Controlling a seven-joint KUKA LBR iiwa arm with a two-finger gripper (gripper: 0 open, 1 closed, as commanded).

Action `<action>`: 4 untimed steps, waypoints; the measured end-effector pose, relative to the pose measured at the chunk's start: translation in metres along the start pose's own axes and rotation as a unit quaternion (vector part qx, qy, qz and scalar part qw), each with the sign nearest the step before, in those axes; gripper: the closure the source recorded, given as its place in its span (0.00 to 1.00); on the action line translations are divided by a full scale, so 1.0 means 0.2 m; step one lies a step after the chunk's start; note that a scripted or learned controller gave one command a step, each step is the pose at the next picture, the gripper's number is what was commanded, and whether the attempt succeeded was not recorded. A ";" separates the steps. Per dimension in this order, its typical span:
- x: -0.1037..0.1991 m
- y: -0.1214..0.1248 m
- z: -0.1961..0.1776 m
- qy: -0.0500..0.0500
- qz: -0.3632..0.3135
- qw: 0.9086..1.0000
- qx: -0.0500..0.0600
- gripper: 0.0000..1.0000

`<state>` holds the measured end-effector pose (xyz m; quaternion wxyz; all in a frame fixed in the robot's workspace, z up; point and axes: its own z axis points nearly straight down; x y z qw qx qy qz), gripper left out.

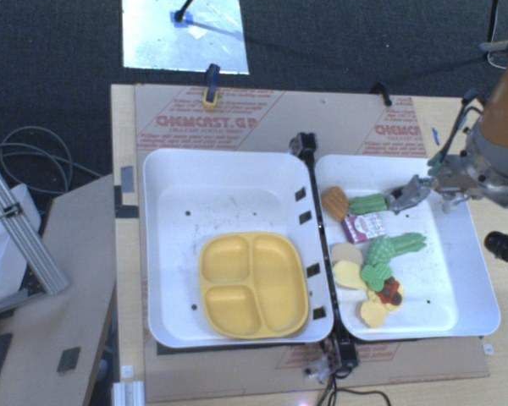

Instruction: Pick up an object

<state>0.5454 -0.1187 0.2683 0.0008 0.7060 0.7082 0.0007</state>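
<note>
The green pickle-shaped toy (367,202) lies in the right bin (466,260), near its back wall, beside an orange piece (335,202) and above a pink packet (366,225); it looks light, stiff and smooth, best pinched across its narrow middle; the gripper (406,194) hovers just beside its right end; whether the jaws are open cannot be told, and nothing shows between them.
</note>
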 end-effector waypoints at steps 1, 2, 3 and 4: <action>0.06 -0.25 0.23 0.001 0.001 1.000 0.004 0.00; -0.06 -0.06 0.94 -0.001 0.001 1.000 -0.001 0.00; -0.06 -0.06 0.86 0.000 0.001 1.000 -0.001 1.00; 0.33 -0.04 0.39 0.001 -0.005 1.000 -0.004 1.00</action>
